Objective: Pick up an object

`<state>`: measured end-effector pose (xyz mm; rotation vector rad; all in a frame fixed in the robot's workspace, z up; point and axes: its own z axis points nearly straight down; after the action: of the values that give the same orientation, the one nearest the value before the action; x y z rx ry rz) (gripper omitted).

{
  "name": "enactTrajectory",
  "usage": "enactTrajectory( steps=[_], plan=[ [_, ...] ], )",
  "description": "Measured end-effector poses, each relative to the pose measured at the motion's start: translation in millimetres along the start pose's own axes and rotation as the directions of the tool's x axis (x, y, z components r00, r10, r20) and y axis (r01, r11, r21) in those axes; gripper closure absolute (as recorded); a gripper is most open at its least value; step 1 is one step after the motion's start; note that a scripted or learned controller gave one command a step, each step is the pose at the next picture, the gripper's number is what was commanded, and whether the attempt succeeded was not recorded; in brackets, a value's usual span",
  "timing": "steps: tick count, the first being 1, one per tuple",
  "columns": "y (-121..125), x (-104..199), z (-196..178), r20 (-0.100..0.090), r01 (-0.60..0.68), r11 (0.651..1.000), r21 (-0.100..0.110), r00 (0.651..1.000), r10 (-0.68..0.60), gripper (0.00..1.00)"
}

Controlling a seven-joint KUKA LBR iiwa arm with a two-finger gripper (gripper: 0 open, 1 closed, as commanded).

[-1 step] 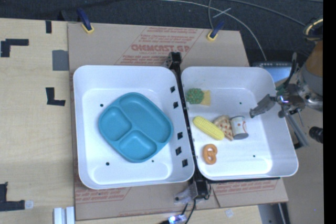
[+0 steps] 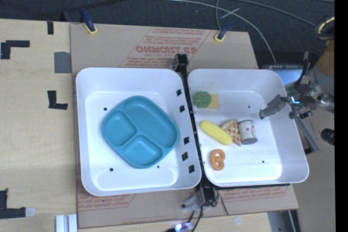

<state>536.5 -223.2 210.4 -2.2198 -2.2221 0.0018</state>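
Hovering Gripper at the Right Bin's Edge

Hanging over the right rim of the right bin [image 2: 272, 80], the gripper [image 2: 270, 112] sat at the end of the grey arm [image 2: 318, 96], which reached in from the right. Whether its fingers were spread or pressed together could not be told from this angle; a single grey tip pointed left and slightly near, over the bin's right side. Nothing showed between the fingers.

2 shallow white bins lay side by side on a sheet of brown cardboard [image 2: 163, 46], held at its far edge by 2 clamps. The left bin [image 2: 89, 117] carried a blue divided plate [image 2: 140, 131] with 3 compartments, resting near the bin's middle.

The right bin held 5 small items, all grouped in its left half and well apart from the gripper. A green broccoli piece [image 2: 202, 98] sat on a yellow square [image 2: 212, 101] at the far left. Nearer lay a yellow corn cob [image 2: 215, 132], angled, just beside a pizza slice [image 2: 231, 130]. A small can [image 2: 247, 131] lay on its side, touching the slice's right edge, and was the item closest to the gripper. A pretzel [image 2: 217, 160] rested nearest of all, apart from the rest.

Cables [image 2: 234, 13] trailed over the dark surface beyond the bench.
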Motion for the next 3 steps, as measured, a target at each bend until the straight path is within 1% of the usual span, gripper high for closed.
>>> enactTrajectory(
  steps=[1, 2, 3],
  plan=[
    [4.9, 3.9, 62.3, -0.001, 0.0, 1.0, 0.005, 1.0, 0.0, 0.0],
    [7.7, 10.3, 123.7, 0.001, 0.001, 1.0, 0.001, 1.0, -0.001, 0.0],
    [8.5, 10.0, 124.0, 0.002, 0.0, 1.0, -0.002, 1.0, 0.0, 0.0]
  ],
)
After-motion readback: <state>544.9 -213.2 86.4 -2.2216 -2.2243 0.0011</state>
